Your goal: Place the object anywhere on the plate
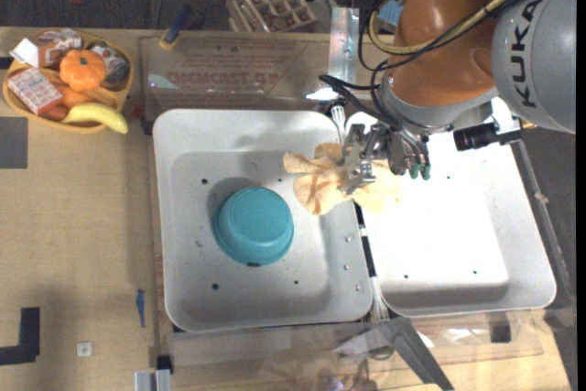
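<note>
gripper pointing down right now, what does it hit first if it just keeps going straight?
Most likely the tan cloth-like object at the left bin's right edge. The gripper sits right at it; contact is unclear. The teal plate lies well off that line.

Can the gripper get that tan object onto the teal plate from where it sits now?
Probably yes. The gripper is at the tan object near the left bin's right wall. The teal plate lies in the same bin, lower left, with bare floor between and nothing on it.
</note>
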Motion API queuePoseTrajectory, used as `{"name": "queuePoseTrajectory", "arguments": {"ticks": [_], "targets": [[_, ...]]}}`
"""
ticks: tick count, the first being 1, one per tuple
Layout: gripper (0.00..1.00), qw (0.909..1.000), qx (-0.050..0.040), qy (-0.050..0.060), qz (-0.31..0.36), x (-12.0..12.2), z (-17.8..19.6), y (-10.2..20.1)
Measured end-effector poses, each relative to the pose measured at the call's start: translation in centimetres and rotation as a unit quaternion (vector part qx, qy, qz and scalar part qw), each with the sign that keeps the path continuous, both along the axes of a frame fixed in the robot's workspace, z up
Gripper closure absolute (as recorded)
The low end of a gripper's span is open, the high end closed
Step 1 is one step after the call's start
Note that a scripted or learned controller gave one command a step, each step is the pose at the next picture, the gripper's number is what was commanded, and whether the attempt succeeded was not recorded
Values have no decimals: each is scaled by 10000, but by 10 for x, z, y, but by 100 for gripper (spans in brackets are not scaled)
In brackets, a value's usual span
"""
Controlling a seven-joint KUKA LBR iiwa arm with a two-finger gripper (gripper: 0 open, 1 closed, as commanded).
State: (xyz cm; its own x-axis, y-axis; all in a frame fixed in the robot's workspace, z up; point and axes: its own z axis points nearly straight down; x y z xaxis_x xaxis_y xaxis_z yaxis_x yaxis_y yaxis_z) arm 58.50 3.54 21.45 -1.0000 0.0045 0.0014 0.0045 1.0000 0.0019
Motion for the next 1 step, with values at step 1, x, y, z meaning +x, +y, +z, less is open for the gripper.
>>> {"name": "queuePoseTrajectory", "arguments": {"ticks": [1], "targets": [[100, 10000, 0, 3, 38, -13, -7, 47]]}}
